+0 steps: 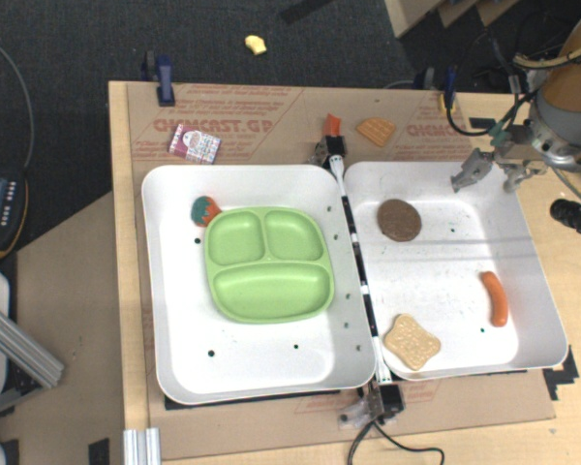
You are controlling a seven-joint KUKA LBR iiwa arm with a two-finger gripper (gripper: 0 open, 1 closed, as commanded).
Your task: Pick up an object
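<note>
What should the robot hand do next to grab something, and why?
Probably move toward the brown round patty and come down over it. The gripper hangs at the right bin's far edge with open fingers holding nothing, and the patty lies nearest, with bare bin floor all around it.

— How many shallow white bins? 
— Two: left point(174, 289), right point(523, 250). 
— And in them? 
— One green three-compartment plate point(268, 264), one brown round patty point(399, 220), one orange sausage point(497, 298), one tan toast slice point(411, 342), one small red-green toy point(205, 210).
</note>
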